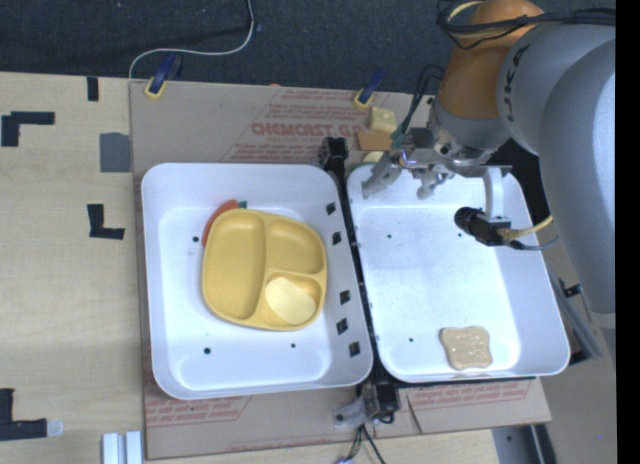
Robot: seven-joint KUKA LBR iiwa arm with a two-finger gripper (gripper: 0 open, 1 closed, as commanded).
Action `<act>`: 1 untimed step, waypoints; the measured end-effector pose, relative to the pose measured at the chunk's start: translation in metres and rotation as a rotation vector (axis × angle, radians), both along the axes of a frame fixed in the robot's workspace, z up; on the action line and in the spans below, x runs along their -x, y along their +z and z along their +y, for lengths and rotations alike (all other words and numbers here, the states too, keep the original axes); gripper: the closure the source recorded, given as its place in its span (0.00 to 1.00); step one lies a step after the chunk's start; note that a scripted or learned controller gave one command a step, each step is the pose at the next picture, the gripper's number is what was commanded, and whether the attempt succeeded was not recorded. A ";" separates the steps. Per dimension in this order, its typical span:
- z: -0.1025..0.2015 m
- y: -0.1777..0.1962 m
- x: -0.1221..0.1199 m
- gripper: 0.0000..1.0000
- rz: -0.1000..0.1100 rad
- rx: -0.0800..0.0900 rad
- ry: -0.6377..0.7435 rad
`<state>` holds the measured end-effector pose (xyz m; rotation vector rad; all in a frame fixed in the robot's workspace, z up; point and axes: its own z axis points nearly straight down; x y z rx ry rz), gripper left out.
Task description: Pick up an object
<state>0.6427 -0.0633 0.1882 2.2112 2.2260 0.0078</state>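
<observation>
A yellow divided plate lies in the left bin, with a pale round piece in its lower right section and something orange-red peeking out under its upper left edge. A tan, toast-like flat piece rests near the front of the right bin. My gripper hangs over the back edge of the right bin, its two grey fingers spread apart with nothing between them. It is far from the tan piece and to the right of the plate.
A black divider with clips runs between the two bins. A small tan block and yellow tag sit on the cardboard behind the bins. The bulky grey arm fills the upper right. A black cable connector hangs over the right bin.
</observation>
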 end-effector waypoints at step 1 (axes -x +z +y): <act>0.014 -0.004 -0.026 0.00 0.006 0.000 -0.003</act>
